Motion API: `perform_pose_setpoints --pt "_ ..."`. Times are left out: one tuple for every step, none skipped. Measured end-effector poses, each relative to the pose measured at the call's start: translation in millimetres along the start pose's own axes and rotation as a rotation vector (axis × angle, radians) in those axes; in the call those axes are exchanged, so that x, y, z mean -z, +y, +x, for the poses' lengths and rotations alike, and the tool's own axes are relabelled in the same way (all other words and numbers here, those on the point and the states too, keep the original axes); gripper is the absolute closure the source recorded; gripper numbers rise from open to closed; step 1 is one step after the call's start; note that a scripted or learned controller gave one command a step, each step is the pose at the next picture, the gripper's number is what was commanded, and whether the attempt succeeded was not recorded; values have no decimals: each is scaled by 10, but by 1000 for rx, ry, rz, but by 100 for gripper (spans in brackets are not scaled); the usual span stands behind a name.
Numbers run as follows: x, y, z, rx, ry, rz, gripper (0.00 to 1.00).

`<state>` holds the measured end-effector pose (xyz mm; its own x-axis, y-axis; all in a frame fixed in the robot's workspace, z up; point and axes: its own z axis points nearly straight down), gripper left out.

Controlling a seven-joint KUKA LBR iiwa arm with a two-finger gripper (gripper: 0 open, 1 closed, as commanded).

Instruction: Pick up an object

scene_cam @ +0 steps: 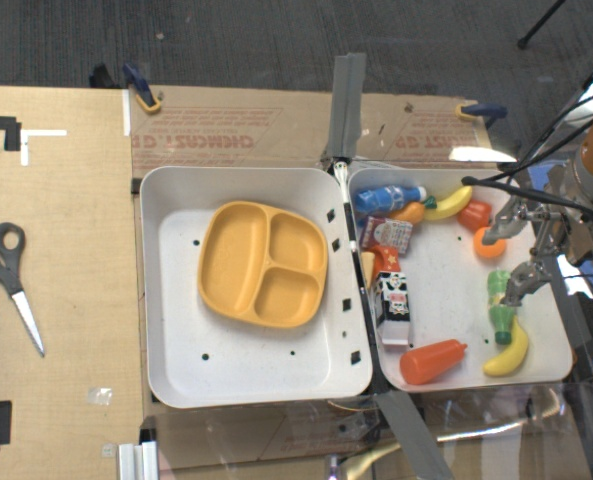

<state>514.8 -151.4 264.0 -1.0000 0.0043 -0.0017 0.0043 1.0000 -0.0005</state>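
**Two white bins on a cardboard-covered bench, gripper over the right one**

Seen from above at a slant: brown cardboard sheet (276, 128) under two shallow white plastic bins side by side, pale wooden bench (56, 268) to the left, dark floor behind.

In the right bin (446, 298), a scatter of toy objects: green plastic piece (500, 303) and yellow toy banana (508, 353) near the right wall, red-orange pepper-shaped toy (432, 360) at the front, black-and-white small carton (393, 303) along the left wall, red snack packet (388, 235) and blue plastic bottle (386, 198) toward the back, second yellow banana (452, 203) beside an orange-red toy (474, 216), small orange ball (490, 246) near it.

Metal two-finger gripper (509, 258) over the right side of that bin, fingers spread apart, nothing between them; one tip by the orange ball, the other just above the green piece.

In the left bin (176, 368), a yellow three-compartment plastic plate (263, 264).

On the bench at far left, grey-handled scissors (11, 278).
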Motion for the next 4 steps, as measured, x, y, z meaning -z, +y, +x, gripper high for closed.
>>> perform_pose_setpoints --pt "-1526 -337 179 332 0 -1 0" --pt "-1673 -640 158 375 -13 -3 0" --pt "-1673 -653 110 510 -11 1 0" --pt "-1665 -632 148 586 -17 2 0"
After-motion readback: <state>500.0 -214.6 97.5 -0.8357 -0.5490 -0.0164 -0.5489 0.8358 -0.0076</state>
